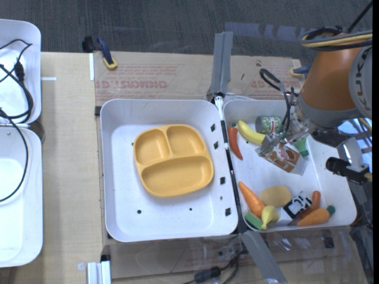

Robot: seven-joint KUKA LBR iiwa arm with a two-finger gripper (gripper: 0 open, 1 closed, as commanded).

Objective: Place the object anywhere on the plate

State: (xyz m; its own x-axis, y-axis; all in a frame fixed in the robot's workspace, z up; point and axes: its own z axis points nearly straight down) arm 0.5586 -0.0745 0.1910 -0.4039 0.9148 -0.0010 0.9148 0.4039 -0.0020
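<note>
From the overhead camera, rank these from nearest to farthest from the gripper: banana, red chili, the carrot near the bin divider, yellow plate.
Measured from the gripper:
1. Banana, just to its left, right bin.
2. Red chili, farther left, by the divider.
3. Carrot, below-left, toward the front.
4. Yellow plate, left bin.

i see a matt yellow plastic plate [173, 160], smooth white plastic bins [112, 176], pale wood-grain desk [65, 129], brown cardboard sheet [148, 74]

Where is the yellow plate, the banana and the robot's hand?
yellow plate [173, 160], camera view, ridge between its compartments.
banana [251, 133], camera view, middle of its curved body.
gripper [283, 139], camera view, between its fingertips, over the right bin.
</note>
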